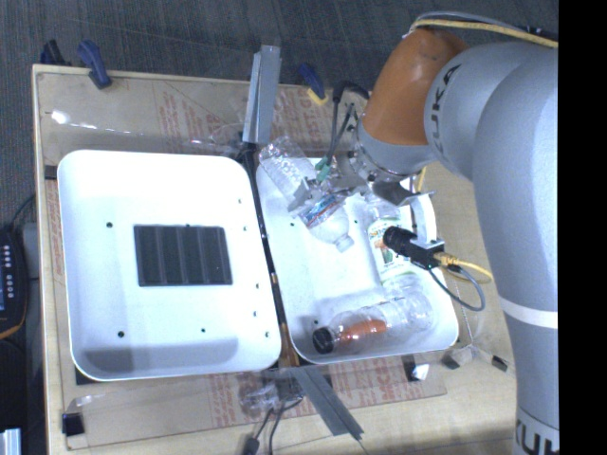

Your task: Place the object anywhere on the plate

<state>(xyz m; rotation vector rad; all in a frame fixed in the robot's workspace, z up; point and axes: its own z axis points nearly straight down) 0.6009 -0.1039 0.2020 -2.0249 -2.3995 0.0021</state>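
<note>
A dark ribbed rectangular plate (pixel 182 254) lies flat in the middle of the left bin (pixel 85 197). My gripper (pixel 319 200) reaches low into the upper part of the right bin (pixel 303 282). It sits right over a small clear plastic bottle (pixel 332 224) that points down and to the right. Glare and the gripper body hide whether that bottle is held. A second clear crumpled bottle (pixel 280 167) lies just above and left of the gripper, near the bin's top corner.
A clear bottle with orange contents and a black cap (pixel 365 328) lies along the right bin's front wall. A white labelled packet (pixel 384 240) rests by its right wall. A black cylinder with a yellow cable (pixel 417 249) hangs beside the wrist.
</note>
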